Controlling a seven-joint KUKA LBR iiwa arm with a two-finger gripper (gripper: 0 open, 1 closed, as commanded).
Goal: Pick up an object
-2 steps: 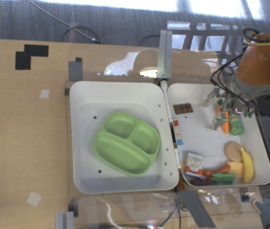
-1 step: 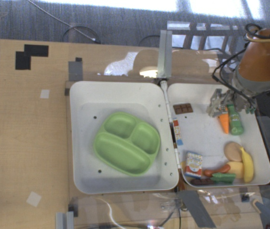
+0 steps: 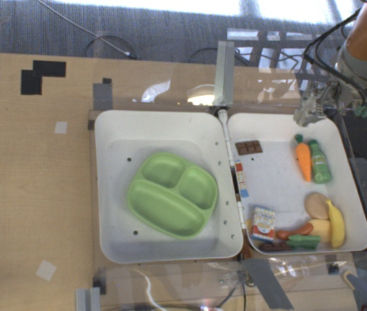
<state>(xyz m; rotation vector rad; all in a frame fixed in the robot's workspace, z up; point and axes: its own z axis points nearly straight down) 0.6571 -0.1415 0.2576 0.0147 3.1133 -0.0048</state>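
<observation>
My gripper (image 3: 308, 112) hangs over the far edge of the right bin (image 3: 271, 180), near its back right corner, under the grey wrist and orange band. Just in front of it lie an orange carrot (image 3: 304, 161) and a green bottle (image 3: 320, 163), side by side and apart from the gripper. A brown chocolate bar (image 3: 248, 148) lies at the bin's back left. At the front right are a tan round piece (image 3: 316, 205) and a yellow banana (image 3: 336, 224), with a small printed box (image 3: 263, 221) and red and green pieces (image 3: 295, 238) along the front.
The left bin (image 3: 112, 148) holds a green divided plate (image 3: 172, 193). A ridge (image 3: 230, 173) separates the two bins. Cables and a metal frame (image 3: 268, 50) stand behind the right bin.
</observation>
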